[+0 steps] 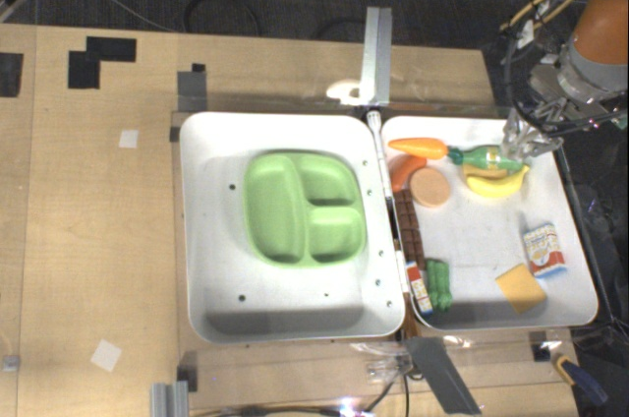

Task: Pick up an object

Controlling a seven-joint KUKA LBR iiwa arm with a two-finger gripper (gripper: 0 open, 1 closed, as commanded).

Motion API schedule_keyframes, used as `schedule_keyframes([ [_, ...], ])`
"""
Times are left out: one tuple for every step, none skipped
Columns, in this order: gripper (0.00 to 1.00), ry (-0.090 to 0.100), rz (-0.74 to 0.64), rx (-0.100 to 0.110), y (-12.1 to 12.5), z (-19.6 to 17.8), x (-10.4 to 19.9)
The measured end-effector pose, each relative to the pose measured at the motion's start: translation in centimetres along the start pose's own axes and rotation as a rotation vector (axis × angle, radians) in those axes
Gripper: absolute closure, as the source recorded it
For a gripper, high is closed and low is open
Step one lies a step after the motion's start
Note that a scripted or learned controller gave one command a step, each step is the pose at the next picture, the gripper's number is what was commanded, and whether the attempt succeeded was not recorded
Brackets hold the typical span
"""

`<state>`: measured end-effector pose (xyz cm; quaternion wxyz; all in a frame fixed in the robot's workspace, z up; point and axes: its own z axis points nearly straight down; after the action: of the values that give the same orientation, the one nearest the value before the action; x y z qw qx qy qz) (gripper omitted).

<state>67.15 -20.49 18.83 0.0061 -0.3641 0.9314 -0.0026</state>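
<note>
The right bin (575, 238) holds several toy foods. A yellow banana (494, 183) lies at its far side, with a green bottle (477, 156) and an orange carrot (418, 148) just left of it. My gripper (521, 146) hangs from the orange-banded wrist (601, 36) at the bin's far right, right over the banana's upper end and the bottle's tip. Nothing shows as lifted; banana and bottle rest on the bin floor.
Also in the right bin: a tan disc (430, 188), a red-orange piece (401, 171), a brown bar (409, 228), a green item (437, 284), a small carton (543, 250) and a cheese wedge (519, 288). The left bin (211, 238) holds a green divided tray (302, 207).
</note>
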Motion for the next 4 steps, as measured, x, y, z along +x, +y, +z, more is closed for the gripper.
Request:
schedule_keyframes([
  [1.0,-0.002,-0.019,0.003,0.0,-4.2,-0.1],
  [1.0,0.001,-0.13,-0.003,0.1,-0.6,-0.1],
  [1.0,0.0,-0.136,-0.001,0.0,-2.0,-0.1],
  [1.0,0.001,-0.295,-0.002,0.1,-0.8,-0.1],
])
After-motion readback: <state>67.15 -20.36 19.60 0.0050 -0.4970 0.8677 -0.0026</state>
